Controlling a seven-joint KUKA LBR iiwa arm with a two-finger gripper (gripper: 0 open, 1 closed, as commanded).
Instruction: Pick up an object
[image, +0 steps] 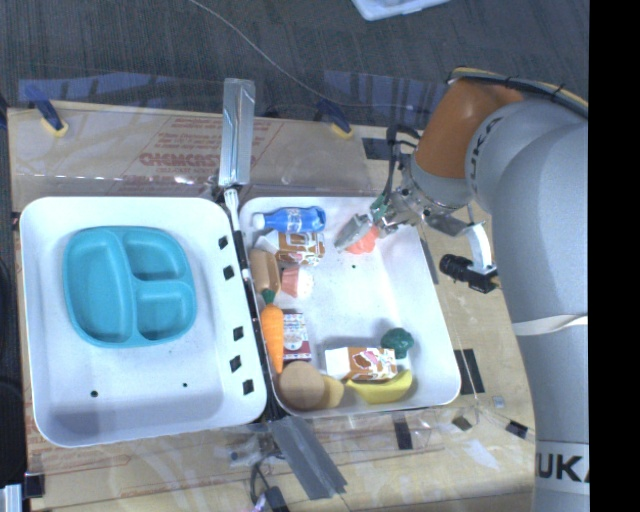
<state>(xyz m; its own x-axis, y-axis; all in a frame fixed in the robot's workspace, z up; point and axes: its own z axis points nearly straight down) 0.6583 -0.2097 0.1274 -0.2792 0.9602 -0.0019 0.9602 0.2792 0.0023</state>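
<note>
Two glossy white plastic bins: the left bin (40, 330) carries a turquoise compartment tray (128, 284), the right bin (400, 290) a jumble of colour. There's a clear bottle with a blue label and white cap (290, 218), an orange carrot with a green tip (272, 335), a tan potato-shaped lump (306, 386), a yellow banana (385, 387), a dark green round-topped piece (396, 341) and a small salmon-pink object (366, 240). The arm (530, 200) is grey with an orange band (455, 125), over a pale wooden worktop (480, 330).
</note>
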